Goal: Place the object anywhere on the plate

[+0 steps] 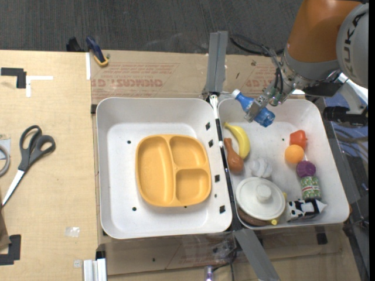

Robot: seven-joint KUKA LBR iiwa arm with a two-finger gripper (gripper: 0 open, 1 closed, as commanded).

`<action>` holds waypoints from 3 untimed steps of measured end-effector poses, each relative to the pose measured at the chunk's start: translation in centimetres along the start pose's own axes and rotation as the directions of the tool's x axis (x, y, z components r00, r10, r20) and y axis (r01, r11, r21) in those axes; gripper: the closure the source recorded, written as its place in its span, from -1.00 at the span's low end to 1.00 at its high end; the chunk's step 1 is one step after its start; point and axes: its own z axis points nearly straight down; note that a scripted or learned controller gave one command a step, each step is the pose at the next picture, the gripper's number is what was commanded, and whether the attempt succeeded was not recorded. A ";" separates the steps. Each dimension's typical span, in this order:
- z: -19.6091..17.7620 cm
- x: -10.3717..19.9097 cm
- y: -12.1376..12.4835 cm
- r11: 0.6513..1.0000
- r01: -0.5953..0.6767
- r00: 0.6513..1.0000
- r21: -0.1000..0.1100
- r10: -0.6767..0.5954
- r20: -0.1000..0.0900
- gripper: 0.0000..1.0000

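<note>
Above right bin (328, 157): pincer (262, 106) gripping glossy blue bottle (255, 109).

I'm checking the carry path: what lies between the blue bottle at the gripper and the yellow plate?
In the camera view, the banana and the bins' adjoining walls lie between the blue bottle and the plate.

Left of the gripper (261, 105), the bench (47, 215) is seen bearing two white bins (111, 174) side by side; scissors (26, 154) are laid far left.
</note>
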 end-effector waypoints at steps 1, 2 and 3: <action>3.7 5.2 2.8 0.984 -0.179 0.984 0.001 0.179 -0.002 1.00; 5.1 11.5 3.1 1.000 0.011 1.000 0.001 -0.011 -0.003 1.00; 6.0 18.7 5.4 1.000 0.020 1.000 0.002 -0.020 -0.003 1.00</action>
